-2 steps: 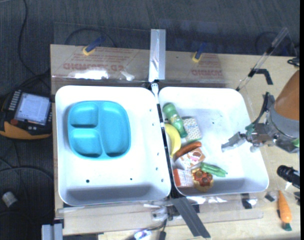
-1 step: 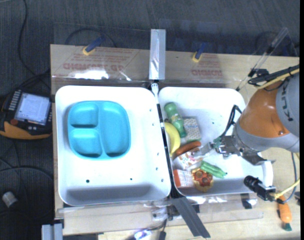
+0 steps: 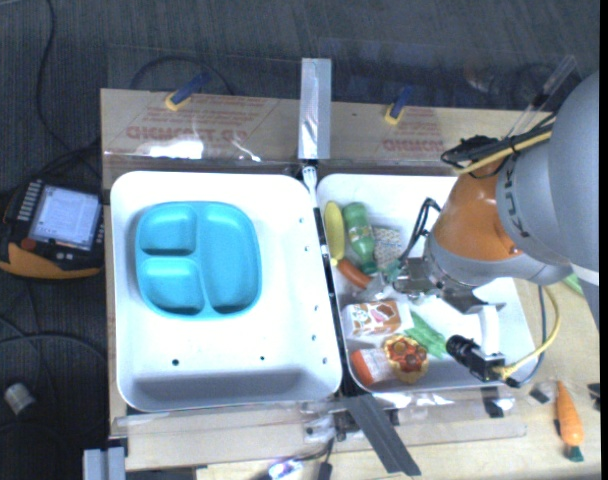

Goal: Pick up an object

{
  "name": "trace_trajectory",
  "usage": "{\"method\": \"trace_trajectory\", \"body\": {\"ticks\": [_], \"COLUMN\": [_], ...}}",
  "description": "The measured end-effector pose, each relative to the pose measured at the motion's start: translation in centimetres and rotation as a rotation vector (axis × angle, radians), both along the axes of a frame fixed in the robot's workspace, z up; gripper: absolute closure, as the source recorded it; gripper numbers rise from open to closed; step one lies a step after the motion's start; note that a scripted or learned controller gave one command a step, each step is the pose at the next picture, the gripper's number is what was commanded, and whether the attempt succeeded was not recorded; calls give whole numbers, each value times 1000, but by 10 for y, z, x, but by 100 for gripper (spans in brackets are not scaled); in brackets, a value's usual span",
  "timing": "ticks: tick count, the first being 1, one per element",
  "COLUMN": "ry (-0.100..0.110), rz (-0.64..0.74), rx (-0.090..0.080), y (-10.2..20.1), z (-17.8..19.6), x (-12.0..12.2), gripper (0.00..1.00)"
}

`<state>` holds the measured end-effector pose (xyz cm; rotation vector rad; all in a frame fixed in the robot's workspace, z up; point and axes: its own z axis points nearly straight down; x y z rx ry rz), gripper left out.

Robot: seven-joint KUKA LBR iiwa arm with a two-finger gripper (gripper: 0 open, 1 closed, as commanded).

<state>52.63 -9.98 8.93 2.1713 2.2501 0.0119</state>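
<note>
The right bin holds a heap of small items along its left side. At the back of the heap lie a yellow banana and a green bottle, with a speckled packet beside them. An orange carrot-like piece lies further forward. Nearer the front are a white packet with red print, a green piece, a cup of red and orange fruit and a red-orange item. My gripper hangs low over the middle of the heap, just right of the carrot piece and above the white packet.
The left bin carries a blue divided plate. The grey arm with its orange band covers the right bin's back right part. A black fitting with a yellow cable sits near the front right. A small carrot lies outside the bins.
</note>
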Motion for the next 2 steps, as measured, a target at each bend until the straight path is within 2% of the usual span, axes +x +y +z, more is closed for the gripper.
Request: {"method": "trace_trajectory", "body": {"ticks": [1, 2], "ry": [4, 5], "rz": [0, 0], "rx": [3, 3], "y": [0, 0], "z": [8, 7], "x": [-1, -1], "gripper": [100, 0]}}
